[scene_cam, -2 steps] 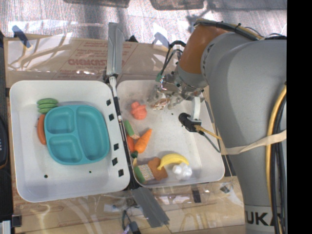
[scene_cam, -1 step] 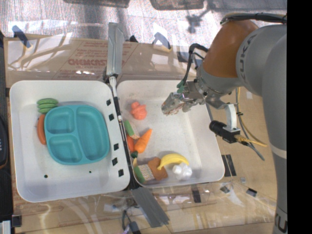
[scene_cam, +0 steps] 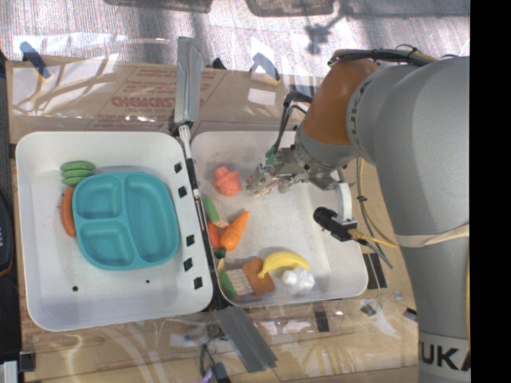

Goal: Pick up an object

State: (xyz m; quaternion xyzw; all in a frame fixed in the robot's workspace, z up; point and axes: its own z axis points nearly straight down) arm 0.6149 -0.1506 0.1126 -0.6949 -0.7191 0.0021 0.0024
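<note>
My gripper [scene_cam: 265,179] hangs low over the upper middle of the right bin [scene_cam: 335,250], reaching in from the grey arm with the orange band. Just to its left lies a salmon-orange toy [scene_cam: 227,181], a small gap apart from the gripper. Lower along the bin's left side lie a carrot [scene_cam: 235,229] and a green pod [scene_cam: 210,210]. At the front edge sit a yellow banana [scene_cam: 283,262], a white lump [scene_cam: 299,279], a brown piece [scene_cam: 255,276] and a green piece [scene_cam: 227,284].
The left bin [scene_cam: 40,278] holds a teal divided plate [scene_cam: 125,218], a green pea pod [scene_cam: 77,171] and an orange piece [scene_cam: 68,211] beside it. A divider wall [scene_cam: 194,206] separates the bins. A black clip [scene_cam: 333,223] sticks out from the arm over the right bin.
</note>
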